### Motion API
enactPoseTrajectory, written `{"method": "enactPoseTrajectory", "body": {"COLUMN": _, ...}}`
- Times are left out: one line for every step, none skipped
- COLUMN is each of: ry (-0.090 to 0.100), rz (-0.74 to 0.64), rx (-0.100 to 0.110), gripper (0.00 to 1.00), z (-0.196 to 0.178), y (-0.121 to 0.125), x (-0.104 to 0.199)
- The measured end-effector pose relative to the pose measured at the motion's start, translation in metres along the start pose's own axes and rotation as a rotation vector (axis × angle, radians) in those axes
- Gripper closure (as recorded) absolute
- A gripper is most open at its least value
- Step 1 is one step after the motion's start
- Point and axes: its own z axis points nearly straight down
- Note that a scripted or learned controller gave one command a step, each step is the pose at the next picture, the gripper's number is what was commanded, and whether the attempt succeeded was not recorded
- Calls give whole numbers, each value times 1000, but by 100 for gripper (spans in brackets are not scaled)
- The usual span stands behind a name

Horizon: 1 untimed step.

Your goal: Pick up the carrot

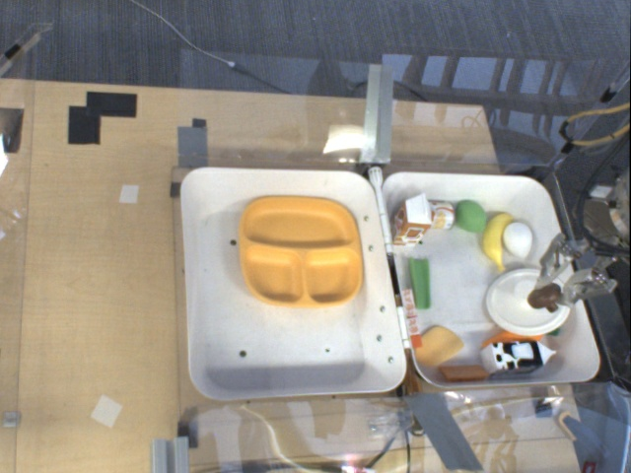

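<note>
The gripper (554, 286) hung over the white plate (508, 308) at the right side of the right bin (463, 181). I could not tell if it was open or closed. A small orange bit (504, 341) just below the plate looked like the carrot, tucked against a black-and-white toy (525, 359). To do it well, the gripper should move a little down-left, open wide, and drop straight without bumping the plate.
</note>
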Motion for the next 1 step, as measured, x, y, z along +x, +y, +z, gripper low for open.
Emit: {"method": "enactPoseTrajectory", "body": {"ry": 0, "rz": -536, "rx": -5, "gripper": 100, "z": -127, "y": -28, "x": 3}}
